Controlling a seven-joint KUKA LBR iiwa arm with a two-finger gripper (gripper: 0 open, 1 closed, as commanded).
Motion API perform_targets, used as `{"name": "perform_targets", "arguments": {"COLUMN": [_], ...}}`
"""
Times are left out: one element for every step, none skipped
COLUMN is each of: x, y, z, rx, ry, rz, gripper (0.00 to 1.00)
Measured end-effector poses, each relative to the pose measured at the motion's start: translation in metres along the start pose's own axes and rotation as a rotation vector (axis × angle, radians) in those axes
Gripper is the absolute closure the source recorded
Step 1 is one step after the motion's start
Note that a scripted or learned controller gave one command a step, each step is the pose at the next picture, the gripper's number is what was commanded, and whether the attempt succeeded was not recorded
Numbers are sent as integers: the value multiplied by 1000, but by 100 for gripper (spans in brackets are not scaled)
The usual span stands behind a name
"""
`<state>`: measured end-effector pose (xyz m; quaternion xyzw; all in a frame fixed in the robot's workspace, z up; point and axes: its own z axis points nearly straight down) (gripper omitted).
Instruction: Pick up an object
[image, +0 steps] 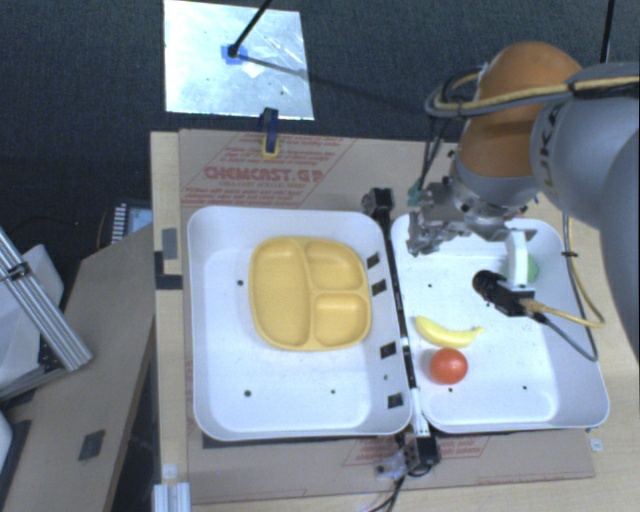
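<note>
Two loose objects lie in the right bin (575, 395): a banana (446, 331) and, just beside it toward the near wall, a tomato (449, 367). Neither is lifted. A green item (528, 268) sits partly hidden under the arm's hardware. Gripper (428, 238) hangs over the bin's far left corner, well apart from the banana; its opening cannot be made out from this angle, and nothing shows in it. Left bin (215, 400) bears a yellow divided plate (308, 293). Judgement: pick not yet done; approach, descent, grasp and lift all remain.

Dark carpet floor (80, 80); shiny metal sheet (238, 58); cardboard-covered bench (265, 170).
</note>
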<state>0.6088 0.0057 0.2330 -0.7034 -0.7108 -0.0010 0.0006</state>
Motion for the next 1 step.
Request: {"name": "perform_targets", "arguments": {"x": [56], "y": [4], "z": [10], "rx": [-1], "ry": [0], "rz": [0], "gripper": [100]}}
